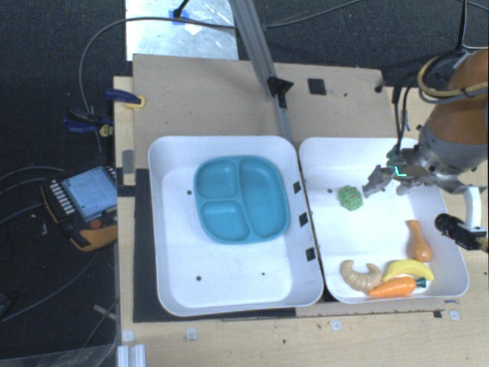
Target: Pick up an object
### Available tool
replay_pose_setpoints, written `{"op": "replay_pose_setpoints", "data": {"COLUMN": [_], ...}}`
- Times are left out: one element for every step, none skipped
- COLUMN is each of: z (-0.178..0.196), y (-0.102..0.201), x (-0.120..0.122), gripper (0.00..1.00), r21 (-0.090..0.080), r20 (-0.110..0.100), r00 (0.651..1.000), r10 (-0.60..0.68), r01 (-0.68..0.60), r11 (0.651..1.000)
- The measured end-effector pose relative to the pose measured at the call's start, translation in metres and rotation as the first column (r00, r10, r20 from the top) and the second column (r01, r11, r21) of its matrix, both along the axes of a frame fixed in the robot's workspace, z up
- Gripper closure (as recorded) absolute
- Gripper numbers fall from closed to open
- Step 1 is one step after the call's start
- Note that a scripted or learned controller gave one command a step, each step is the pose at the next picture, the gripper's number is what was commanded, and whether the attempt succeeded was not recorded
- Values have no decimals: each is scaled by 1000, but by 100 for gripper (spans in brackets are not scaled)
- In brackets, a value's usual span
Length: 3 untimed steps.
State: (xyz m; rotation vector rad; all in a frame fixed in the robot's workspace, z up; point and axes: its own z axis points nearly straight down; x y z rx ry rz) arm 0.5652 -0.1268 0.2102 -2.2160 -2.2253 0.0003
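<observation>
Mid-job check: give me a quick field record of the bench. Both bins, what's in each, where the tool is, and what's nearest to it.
left bin: holds a blue divided plate, lying flat
right bin: holds five small items
green item: alone, upper middle of the right bin
near-corner cluster: banana, carrot, beige curved piece, packed close together
orange gourd-shaped piece: just above the banana
tool: over the right bin, right of the green item
nearest item to the tool: the green item
item between the fingers: none seen
</observation>
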Motion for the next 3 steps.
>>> {"op": "replay_pose_setpoints", "data": {"z": [1, -51, -114], "y": [0, -1, -2], "x": [1, -10, -10], "gripper": [0, 0, 0], "r21": [0, 0, 0], "r20": [2, -2, -3], "r00": [1000, 1000, 1000], "r10": [0, -3, -3], "r01": [0, 3, 3], "r11": [1000, 1000, 1000]}}
